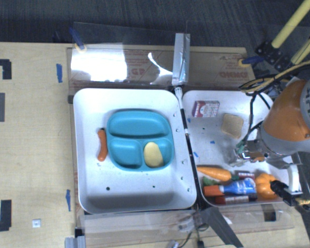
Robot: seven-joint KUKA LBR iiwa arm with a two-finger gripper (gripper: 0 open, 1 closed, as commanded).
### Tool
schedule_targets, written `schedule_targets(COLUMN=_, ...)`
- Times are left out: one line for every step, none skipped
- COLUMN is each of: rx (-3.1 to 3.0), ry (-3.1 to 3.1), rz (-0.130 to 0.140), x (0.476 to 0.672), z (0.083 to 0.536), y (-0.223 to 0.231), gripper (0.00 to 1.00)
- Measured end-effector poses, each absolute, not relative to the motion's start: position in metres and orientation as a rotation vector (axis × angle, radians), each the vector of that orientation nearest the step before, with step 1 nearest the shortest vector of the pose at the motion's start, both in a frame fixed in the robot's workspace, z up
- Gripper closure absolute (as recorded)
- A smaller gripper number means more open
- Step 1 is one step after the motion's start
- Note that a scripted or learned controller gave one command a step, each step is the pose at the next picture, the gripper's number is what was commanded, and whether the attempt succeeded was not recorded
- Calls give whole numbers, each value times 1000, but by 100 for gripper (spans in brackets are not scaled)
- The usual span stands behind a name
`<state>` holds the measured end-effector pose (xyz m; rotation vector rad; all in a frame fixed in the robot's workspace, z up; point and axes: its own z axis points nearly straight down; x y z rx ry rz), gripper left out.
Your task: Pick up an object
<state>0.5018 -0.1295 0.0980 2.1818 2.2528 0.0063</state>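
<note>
My gripper (244, 153) is down in the right bin (215, 133), beneath the arm's orange band (292, 112). It hangs just below a tan block (232, 124) and just above a carrot (215, 173). A red and white small box (205, 109) lies at the bin's back. Along the front wall lie a blue and red tube (235, 188) and an orange toy (265, 185). The wrist hides what is under the gripper.
The left bin (88, 138) holds a blue divided plate (137, 125) with a yellow oval item (153, 154) in its front right compartment. An orange sausage-shaped piece (102, 144) lies left of the plate. Cables (258, 94) hang by the arm.
</note>
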Motion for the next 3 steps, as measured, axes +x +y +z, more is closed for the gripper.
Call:
schedule_targets(rx=2380, ry=2047, rz=2, x=546, z=160, y=-126, gripper=100)
schedule_targets(rx=2382, ry=2048, rz=-1, x=545, z=159, y=-126, gripper=0)
schedule_targets(rx=2595, ry=1772, rz=-1, x=508, z=189, y=-155, gripper=0)
